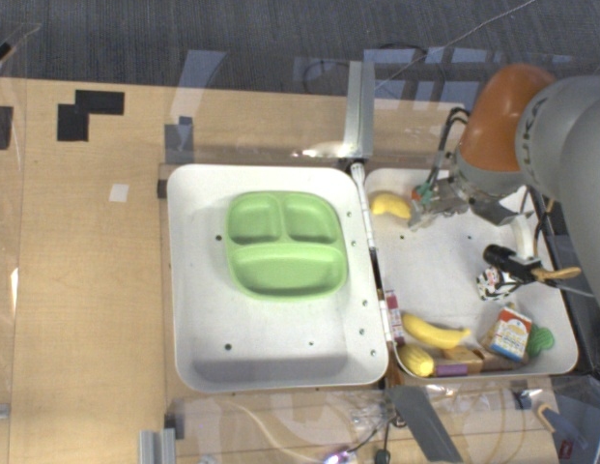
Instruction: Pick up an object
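Objects for picking lie in the right bin (444,259), while the left bin (193,288) on the wooden surface (77,288) carries a green divided tray (283,243), set a little above the bin's middle with its two small compartments toward the far side. Just past the wall between the bins, a small yellow banana (388,205) lies near the right bin's far left corner, its long axis running roughly left to right. Right beside it the end effector (425,204) sits low over the bin floor, close to the banana's right end; whether it is apart or together I cannot tell. The arm (531,133) comes in from the right, its orange band above the wrist, bent down and leftward toward that corner. Along the near edge lies a larger banana (437,333), long axis left to right and slightly tilted, with another yellow piece (417,361) just below it. Further right are a black and white item (493,280), a small carton (509,336) and a green item (540,338).
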`<state>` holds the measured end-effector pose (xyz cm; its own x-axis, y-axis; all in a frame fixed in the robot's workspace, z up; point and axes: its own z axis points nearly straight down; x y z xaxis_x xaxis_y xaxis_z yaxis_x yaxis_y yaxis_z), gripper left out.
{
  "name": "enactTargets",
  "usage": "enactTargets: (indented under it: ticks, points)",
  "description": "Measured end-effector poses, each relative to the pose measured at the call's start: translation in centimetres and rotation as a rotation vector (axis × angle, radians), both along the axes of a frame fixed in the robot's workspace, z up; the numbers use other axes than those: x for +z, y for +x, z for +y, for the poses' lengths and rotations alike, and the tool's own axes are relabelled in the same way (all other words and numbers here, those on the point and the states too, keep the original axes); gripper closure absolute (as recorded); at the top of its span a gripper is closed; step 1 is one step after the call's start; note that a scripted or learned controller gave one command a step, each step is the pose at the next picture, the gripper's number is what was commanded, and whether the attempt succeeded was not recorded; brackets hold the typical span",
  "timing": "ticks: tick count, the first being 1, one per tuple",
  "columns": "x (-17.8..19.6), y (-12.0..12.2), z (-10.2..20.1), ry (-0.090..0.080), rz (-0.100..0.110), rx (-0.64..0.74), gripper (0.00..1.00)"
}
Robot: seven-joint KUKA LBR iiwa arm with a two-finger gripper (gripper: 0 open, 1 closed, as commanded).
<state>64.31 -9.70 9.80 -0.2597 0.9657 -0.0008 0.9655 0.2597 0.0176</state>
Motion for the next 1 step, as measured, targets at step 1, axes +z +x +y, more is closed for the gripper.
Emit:
enactTargets:
  ticks: [1]
  points:
    - [8.92,2.72,7.99,-0.001,0.010,-0.115,1.00]
